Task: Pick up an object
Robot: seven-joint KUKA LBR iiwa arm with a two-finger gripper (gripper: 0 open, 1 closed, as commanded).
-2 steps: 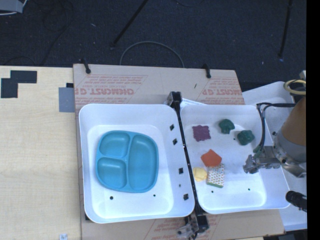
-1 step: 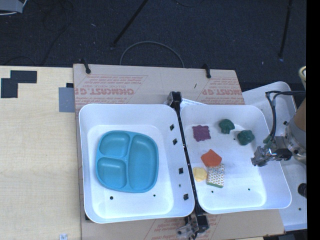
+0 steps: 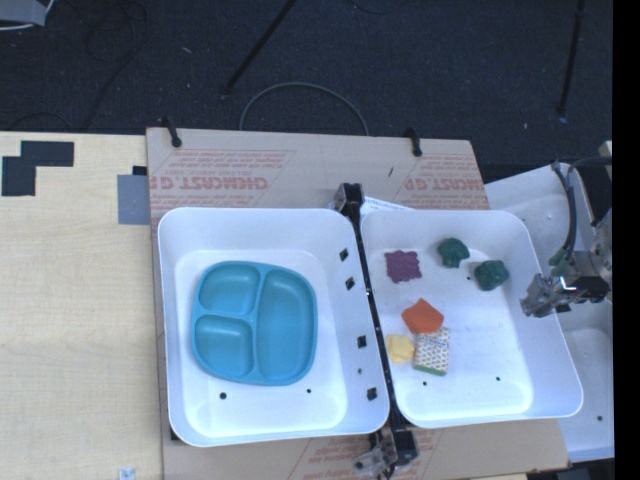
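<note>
The right bin [image 3: 500,393] holds several small objects. A purple piece [image 3: 402,265] lies near its back left, with two dark green pieces [image 3: 453,251] [image 3: 490,274] to its right. An orange block [image 3: 423,316] sits mid-bin, touching a checkered block [image 3: 432,352] below it, and a yellow piece [image 3: 400,348] lies beside that one. My gripper [image 3: 545,298] hovers at the bin's right rim, to the right of all the objects and with nothing seen in it. It is small and dark against the rim.
The left bin [image 3: 185,243] holds a blue divided plate [image 3: 256,321]. A black divider [image 3: 362,308] runs between the two bins. Cardboard [image 3: 300,173] lies under both, and a wooden benchtop [image 3: 70,318] extends to the left.
</note>
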